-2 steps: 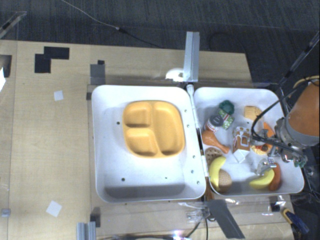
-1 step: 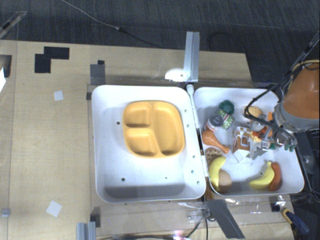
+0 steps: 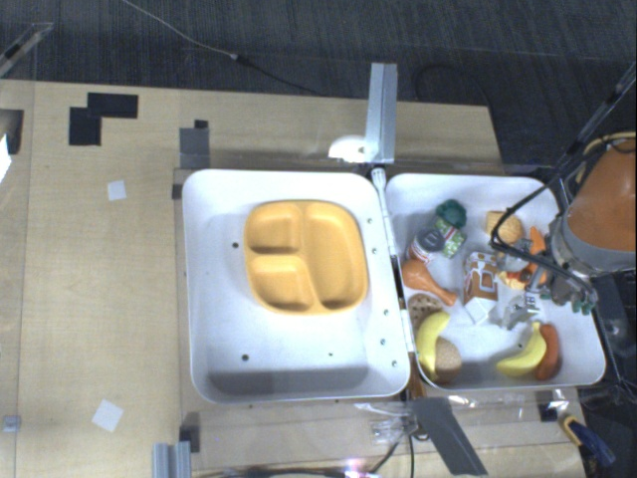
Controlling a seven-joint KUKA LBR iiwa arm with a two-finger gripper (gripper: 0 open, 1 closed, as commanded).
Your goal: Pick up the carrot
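Note:
The carrot [image 3: 537,242] is a small orange piece in the right bin [image 3: 398,202], near its right side, partly crossed by black cables. The arm comes in from the right, its orange band [image 3: 609,202] above the bin's right edge. My gripper [image 3: 520,312] hangs low over the bin, just below the carrot and just above a yellow banana [image 3: 526,358]. Nothing is seen held in it.
The right bin is crowded: a green item [image 3: 451,211], a small can [image 3: 435,241], a bread roll [image 3: 508,229], a printed box [image 3: 482,275], a drumstick [image 3: 426,281], a second banana [image 3: 429,335] and a reddish sausage [image 3: 550,352]. The left bin [image 3: 214,297] holds a yellow divided tray [image 3: 302,255].

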